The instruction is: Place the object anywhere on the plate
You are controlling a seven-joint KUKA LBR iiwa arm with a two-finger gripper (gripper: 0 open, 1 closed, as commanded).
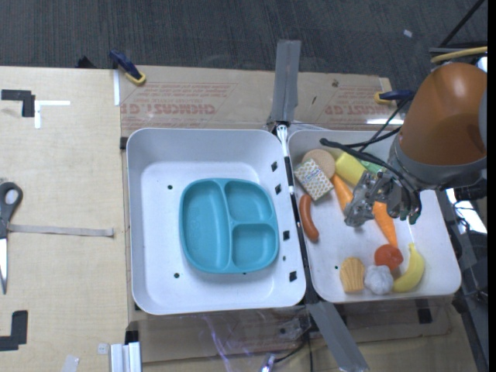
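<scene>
Your hand [370, 205] hangs over the middle of the right bin [434, 285], above a carrot [385, 222]; you cannot tell how it is set. Across in the left bin [143, 208], the blue plate [229, 225] lies at the centre. Toward the right bin's near edge lie a banana [411, 270], a tomato [387, 255] and a shell-shaped pastry [352, 274]; a sausage [309, 218] lies along its left wall.

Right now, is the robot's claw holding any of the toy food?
Gripper: over the right bin, above the carrots; cannot tell whether it is open, closed or holding anything.
</scene>
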